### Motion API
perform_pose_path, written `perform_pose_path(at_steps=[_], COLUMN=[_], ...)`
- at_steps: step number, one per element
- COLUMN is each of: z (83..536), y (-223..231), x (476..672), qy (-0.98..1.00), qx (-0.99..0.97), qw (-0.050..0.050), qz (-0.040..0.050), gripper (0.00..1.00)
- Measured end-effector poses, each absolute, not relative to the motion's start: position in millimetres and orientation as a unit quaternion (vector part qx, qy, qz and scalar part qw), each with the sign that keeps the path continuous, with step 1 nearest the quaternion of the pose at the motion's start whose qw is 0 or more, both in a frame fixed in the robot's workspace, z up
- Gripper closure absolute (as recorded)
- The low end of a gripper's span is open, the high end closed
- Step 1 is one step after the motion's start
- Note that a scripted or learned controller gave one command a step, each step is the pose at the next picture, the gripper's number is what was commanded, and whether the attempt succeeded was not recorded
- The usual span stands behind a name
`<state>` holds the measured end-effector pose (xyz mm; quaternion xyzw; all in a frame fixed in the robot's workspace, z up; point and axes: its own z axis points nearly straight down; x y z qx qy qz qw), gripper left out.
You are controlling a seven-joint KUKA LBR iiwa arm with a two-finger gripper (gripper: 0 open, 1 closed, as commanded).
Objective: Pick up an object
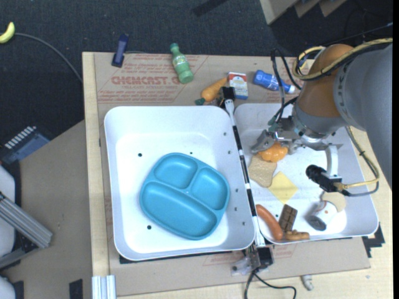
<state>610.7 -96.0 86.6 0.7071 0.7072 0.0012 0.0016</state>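
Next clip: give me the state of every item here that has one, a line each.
blue divided plate: upright, lying in the left bin
green bottle: lying on its side on the bench, outside the bins
blue bottle: lying on its side behind the right bin
gripper: down over the orange food piece in the right bin

Legible text: "CHEMCAST" in red block letters on the brown board covering the counter, just behind the left bin. Finer red lines of print sit above and below it, too small to read. The small carton behind the bins carries red and white print, not legible. No numbers or signs readable elsewhere.
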Motion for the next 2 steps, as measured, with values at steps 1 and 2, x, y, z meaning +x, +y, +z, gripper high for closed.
perform_pose_path(at_steps=[1, 2], z=[97.1, 185.5], y=[-95.7, -19.1], x=[611.3, 587.6], qy=[0.707, 0.708], qx=[0.707, 0.706], qw=[0.002, 0.0], qz=[0.0022, 0.0012], gripper=[1.0, 1.0])
